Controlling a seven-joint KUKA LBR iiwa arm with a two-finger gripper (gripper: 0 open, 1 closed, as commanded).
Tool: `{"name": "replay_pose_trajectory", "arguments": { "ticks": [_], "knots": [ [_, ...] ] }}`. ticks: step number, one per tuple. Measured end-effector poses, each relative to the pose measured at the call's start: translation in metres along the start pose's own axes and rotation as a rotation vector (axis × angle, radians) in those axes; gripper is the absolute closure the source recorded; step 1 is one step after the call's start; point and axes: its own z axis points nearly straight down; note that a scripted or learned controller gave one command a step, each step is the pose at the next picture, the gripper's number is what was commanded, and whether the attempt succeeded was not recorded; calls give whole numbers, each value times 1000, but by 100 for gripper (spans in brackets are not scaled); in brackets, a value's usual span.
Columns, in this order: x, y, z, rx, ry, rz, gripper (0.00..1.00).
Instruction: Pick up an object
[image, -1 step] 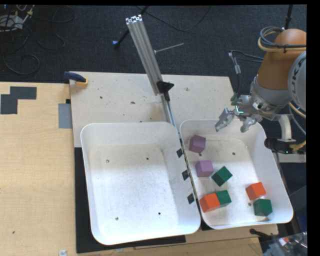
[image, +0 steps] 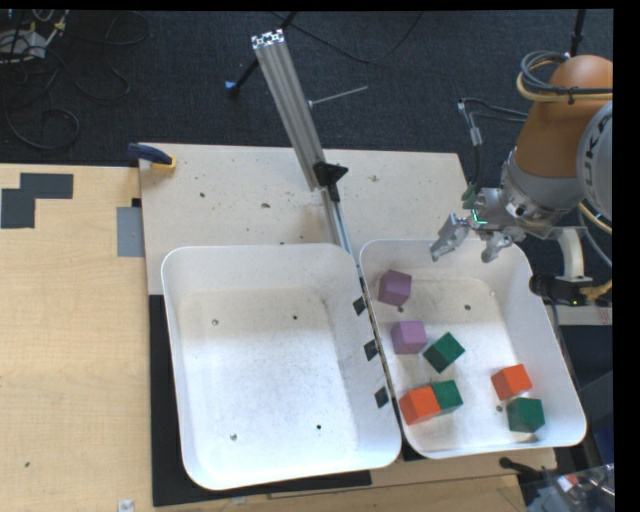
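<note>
My gripper (image: 468, 246) hangs above the far edge of the right bin (image: 556, 340), its two fingers spread open with nothing between them. Below it in that bin lie several blocks. A purple block (image: 395, 287) sits nearest, to the gripper's lower left, and a second purple block (image: 408, 336) lies further toward the front. A dark green block (image: 444, 351) is beside it. At the front, an orange block (image: 419, 404) touches a green block (image: 447, 395). Another orange block (image: 511, 381) and a green block (image: 525, 414) sit at the front right.
The left bin (image: 200, 290) adjoins the right one, with black clips (image: 371, 349) along the shared wall. A slanted aluminium bar (image: 295, 110) rises behind the bins. A blue and yellow clamp (image: 152, 155) lies at the bench's far left corner.
</note>
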Motion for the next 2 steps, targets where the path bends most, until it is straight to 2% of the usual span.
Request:
{"name": "replay_pose_trajectory", "arguments": {
  "ticks": [1,2],
  "knots": [
    [-2,-4,45,4,1,3,0],
    [2,-10,105,2,0,5,0]
  ]
}}
